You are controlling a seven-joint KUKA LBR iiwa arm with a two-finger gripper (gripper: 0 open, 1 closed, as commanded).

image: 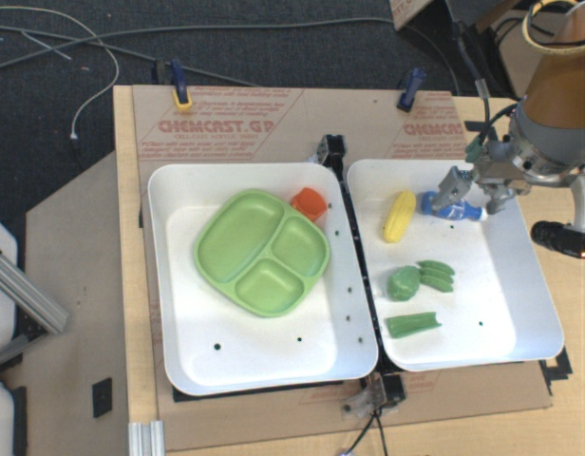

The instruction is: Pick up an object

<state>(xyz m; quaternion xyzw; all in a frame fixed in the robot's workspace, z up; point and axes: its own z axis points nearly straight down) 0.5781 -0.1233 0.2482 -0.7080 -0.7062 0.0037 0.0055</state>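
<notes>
I've got the grey two-finger gripper (461,196) low over the small blue plastic object (451,207) at upper right, probably lining up a grab, grip state unclear

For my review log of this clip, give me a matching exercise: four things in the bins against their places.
Things:
1. green divided plate
2. orange item
3. yellow corn
4. blue item

Places:
A. right bin, under the gripper
B. left bin, at the plate's far edge
C. middle of the left bin
D. right bin, near its left wall

Pairs: 1-C, 2-B, 3-D, 4-A
</notes>
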